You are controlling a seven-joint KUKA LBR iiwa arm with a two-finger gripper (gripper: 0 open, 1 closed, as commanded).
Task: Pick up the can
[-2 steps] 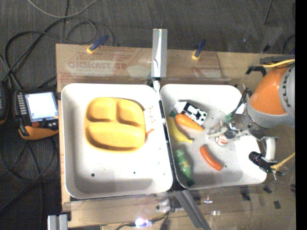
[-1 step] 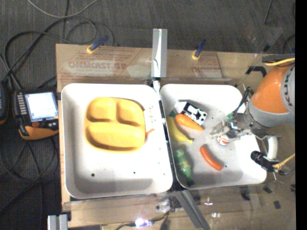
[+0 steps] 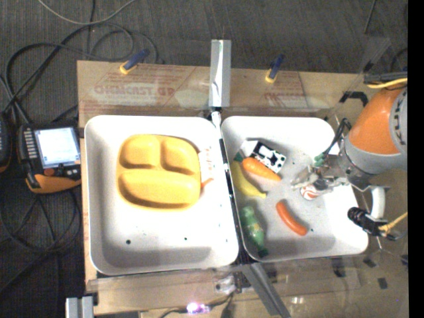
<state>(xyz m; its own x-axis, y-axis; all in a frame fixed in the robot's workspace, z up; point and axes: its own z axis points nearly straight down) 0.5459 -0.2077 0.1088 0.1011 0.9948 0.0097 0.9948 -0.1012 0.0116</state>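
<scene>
Camera view: gripper [image 3: 311,181] hovering over the can [image 3: 309,192] in the right bin [image 3: 344,240].
Arm reaching in from the right; whether the gripper is open or closed is not showing clearly. Carrot [image 3: 260,169], banana [image 3: 246,184], sausage [image 3: 291,218] lying nearby; yellow tray [image 3: 159,171] sitting in the left bin [image 3: 106,237].

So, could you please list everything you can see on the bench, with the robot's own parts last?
Bins: two, white, side by side on the bench.
Divided tray: one, yellow, in the left bin.
Carrot: one, orange, right bin, lying over the banana.
Banana: one, yellow, right bin.
Box: one, black and white, right bin, behind the carrot.
Sausage: one, orange-red, right bin, near front.
Bottle: one, green, right bin, front left.
Can: one, red and white, right bin, under the gripper.
Gripper: one, over the can.
Arm: one, grey and orange, from the right.
</scene>
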